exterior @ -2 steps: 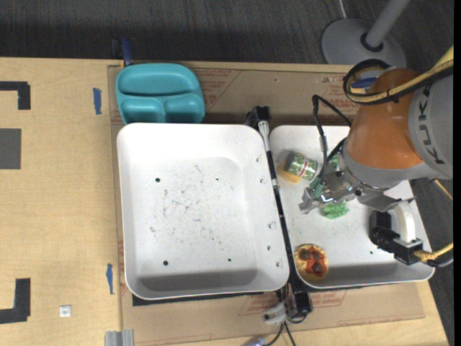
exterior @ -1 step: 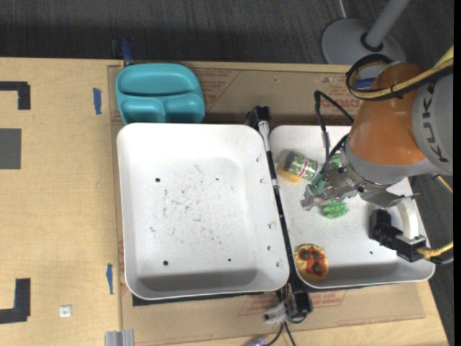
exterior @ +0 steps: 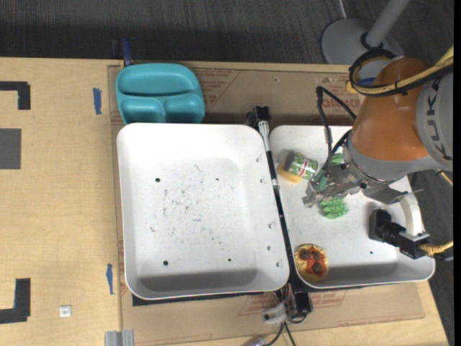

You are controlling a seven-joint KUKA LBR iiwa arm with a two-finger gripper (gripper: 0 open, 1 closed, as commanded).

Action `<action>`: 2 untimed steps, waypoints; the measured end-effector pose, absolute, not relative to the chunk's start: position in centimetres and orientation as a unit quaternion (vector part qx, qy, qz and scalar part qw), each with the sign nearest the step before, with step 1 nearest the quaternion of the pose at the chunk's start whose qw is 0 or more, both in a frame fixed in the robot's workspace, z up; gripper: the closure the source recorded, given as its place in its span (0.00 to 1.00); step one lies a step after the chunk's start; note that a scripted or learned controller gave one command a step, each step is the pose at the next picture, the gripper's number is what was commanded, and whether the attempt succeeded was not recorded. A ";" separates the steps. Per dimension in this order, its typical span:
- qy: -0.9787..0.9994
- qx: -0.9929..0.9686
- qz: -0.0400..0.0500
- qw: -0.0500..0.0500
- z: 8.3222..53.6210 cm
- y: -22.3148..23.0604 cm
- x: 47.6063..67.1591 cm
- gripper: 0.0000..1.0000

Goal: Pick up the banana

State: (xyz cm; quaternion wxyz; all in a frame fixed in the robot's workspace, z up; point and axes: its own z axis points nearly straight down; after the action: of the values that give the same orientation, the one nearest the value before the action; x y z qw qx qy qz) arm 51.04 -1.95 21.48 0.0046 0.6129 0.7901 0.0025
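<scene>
We count two white bins: left bin, right bin. The right bin holds:
- one green-labelled container
- one green leafy toy
- one small pizza piece

One gripper sits above the green toy; we cannot tell its state or the banana's place. One teal divided tray is at upper left. The bench is tan and the floor is dark.

Tan surface, two white bins sitting side by side, teal divided tray just behind the left one
</scene>
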 end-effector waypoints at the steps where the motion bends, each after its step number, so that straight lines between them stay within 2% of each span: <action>1: 0.840 0.543 0.000 -0.001 18.4 2.7 47.9 1.00; 2: 0.799 0.601 0.002 0.004 13.8 7.1 48.1 1.00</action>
State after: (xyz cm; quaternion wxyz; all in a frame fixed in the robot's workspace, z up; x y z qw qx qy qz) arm 48.15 7.13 13.83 0.0038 0.6014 0.7989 0.0017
